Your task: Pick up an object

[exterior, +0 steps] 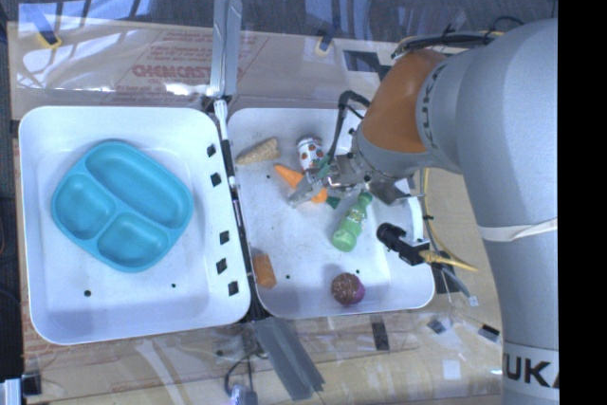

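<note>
Orange carrot beside pincer; mid-bin.

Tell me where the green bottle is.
The green bottle lies in the right bin, toward its right side, just below the gripper and the orange carrot, above the dark red ball.

I see the bench carrying two shallow white bins side by side, the left bin and the right bin, edges nearly touching. A clear sheet, probably plastic, lies across the bench behind them.
</note>
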{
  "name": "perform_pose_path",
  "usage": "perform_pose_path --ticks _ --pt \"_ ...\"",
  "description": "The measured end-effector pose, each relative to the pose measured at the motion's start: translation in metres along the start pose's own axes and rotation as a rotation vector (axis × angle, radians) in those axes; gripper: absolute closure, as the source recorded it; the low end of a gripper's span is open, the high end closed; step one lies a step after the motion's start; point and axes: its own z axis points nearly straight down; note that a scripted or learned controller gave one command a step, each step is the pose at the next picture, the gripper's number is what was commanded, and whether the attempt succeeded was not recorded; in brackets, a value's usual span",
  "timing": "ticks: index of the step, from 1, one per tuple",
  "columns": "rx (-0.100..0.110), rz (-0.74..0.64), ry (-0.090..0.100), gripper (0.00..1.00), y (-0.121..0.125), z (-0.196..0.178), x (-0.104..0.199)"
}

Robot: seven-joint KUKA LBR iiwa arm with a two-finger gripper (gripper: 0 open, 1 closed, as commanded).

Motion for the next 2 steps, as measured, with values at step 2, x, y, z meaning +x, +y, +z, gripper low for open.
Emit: perform_pose_path --ticks 2 --pt "-0.004 -0.063 -0.001 1.0 0.037 -0.115 0.063"
